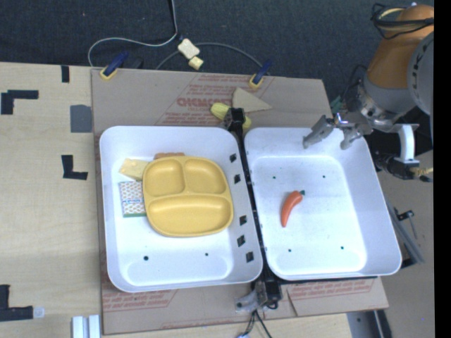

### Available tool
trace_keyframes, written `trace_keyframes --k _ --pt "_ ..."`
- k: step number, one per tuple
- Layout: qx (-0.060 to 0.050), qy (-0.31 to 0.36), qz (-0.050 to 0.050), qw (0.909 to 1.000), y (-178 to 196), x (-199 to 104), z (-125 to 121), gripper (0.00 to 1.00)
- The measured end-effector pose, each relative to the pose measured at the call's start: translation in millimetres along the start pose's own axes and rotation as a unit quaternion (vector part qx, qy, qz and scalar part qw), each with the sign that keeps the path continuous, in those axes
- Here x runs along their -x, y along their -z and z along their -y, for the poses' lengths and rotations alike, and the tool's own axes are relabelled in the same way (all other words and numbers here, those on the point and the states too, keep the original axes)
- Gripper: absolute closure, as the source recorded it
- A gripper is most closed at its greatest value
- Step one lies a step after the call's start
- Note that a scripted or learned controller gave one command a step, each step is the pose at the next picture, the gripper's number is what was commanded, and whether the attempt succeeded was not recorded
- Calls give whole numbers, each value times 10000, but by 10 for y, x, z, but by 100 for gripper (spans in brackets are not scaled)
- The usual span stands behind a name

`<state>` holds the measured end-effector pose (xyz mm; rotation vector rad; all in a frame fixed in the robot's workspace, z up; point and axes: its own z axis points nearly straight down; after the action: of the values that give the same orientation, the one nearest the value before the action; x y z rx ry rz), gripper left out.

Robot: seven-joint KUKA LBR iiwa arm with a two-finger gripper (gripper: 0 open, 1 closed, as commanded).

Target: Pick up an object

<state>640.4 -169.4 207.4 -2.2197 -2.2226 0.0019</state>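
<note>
Orange chili pepper (291, 207) w/ small green stem lies in right bin (352, 259), roughly mid-floor, tilted, stem end up-right. Not touching any wall. Nothing else in that bin but small dark dots on floor.

Gripper (330, 136) sits at right bin's far rim, well apart from pepper, above and to its right in view. Two fingers (315, 134) spread wide, nothing btwn them. Grey arm w/ orange band (394, 55) comes in from upper right.

Left bin (116, 259) holds yellow divided tray (188, 196), 3 compartments, upright. Checkered sponge-like pad (132, 198) and pale flat piece (132, 167) lie just beside tray's left edge; brownish item partly hidden behind tray's far edge.

Both bins rest on cardboard sheet (204, 94) on wood bench. Cable (169, 13) runs behind.
</note>
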Motion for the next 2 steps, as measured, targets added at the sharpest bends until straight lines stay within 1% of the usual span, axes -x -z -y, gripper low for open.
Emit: trace_keyframes --k 1,2 --pt "-57 11 -25 10000 -912 -559 462 0" --pt "38 -3 16 10000 -1218 -705 775 0"
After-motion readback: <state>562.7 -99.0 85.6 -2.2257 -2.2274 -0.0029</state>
